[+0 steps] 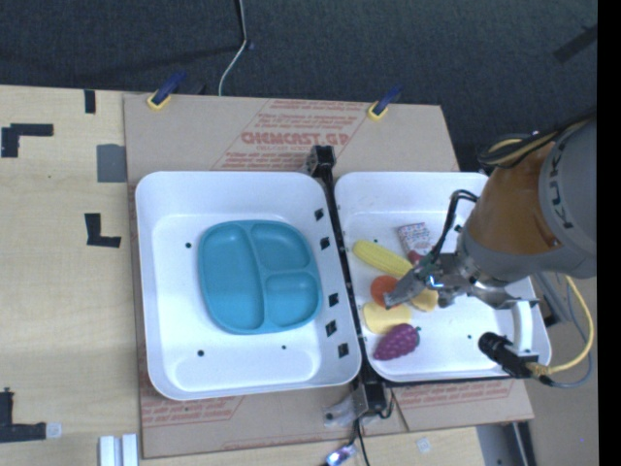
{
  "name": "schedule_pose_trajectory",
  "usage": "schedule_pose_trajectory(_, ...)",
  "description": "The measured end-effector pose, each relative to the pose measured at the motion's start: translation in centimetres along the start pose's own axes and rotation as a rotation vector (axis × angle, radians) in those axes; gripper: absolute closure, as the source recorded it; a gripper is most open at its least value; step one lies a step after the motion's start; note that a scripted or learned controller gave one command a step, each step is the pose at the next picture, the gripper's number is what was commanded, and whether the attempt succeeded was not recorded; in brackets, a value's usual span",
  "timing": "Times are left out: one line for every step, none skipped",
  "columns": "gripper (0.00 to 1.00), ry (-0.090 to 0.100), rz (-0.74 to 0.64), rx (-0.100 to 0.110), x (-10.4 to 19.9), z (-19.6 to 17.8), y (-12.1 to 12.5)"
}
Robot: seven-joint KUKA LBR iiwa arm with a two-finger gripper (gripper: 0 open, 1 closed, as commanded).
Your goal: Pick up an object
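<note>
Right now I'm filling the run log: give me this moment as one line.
arm: over right bin | gripper: down among toy food, by orange piece | grasp: unconfirmed | blue plate: left bin

In the right bin [456, 355] I see a cluster of toy foods. A yellow corn cob [381, 256] lies slanted near the divider. Just below it sits a small red-orange piece [382, 286], touching a pale yellow block [378, 316] underneath. A purple bunch of grapes [396, 341] rests lowest, beside that block. A small printed packet [413, 234] lies flat above the corn.
</note>
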State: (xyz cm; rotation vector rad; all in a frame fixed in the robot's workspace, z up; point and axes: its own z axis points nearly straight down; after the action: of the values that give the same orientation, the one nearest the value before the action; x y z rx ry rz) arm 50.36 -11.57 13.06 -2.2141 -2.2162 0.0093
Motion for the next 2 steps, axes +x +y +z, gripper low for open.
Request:
schedule_pose_trajectory(0.00, 0.000, 0.001, -0.006, 0.0, 4.7, 0.0)
schedule_pose_trajectory(1.00, -0.002, 0.000, -0.012, 0.0, 3.5, 0.3)
